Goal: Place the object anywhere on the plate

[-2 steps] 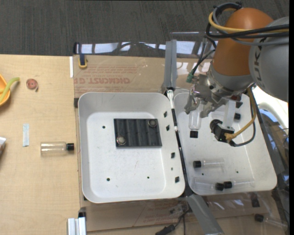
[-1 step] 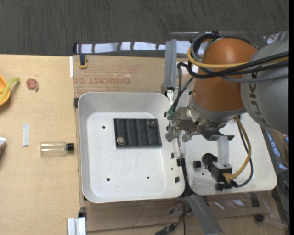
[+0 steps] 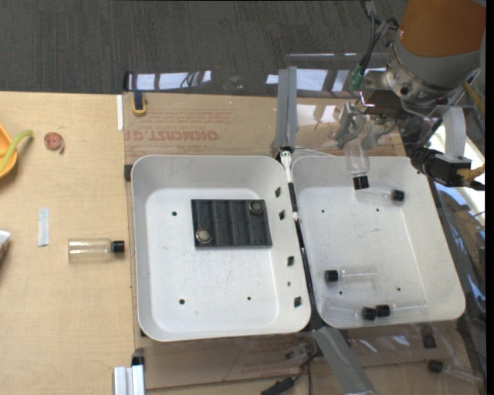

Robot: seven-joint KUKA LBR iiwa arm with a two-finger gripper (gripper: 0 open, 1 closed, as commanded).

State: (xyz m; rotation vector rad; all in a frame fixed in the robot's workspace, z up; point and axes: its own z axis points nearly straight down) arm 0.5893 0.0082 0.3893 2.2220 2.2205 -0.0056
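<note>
I see jaws [image 3: 356,137] gripping vial [image 3: 357,166], long axis vertical. Plate [image 3: 231,224] lies left, in other bin.

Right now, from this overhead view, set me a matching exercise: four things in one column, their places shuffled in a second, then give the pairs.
Things:
1. dark grooved plate
2. vial hanging under the gripper
3. loose vial on the wooden bench
4. orange band on the arm

Places:
A. left of both bins
B. upper part of the right bin
C. floor of the left bin
D. top right corner of the view

Pairs: 1-C, 2-B, 3-A, 4-D
</note>
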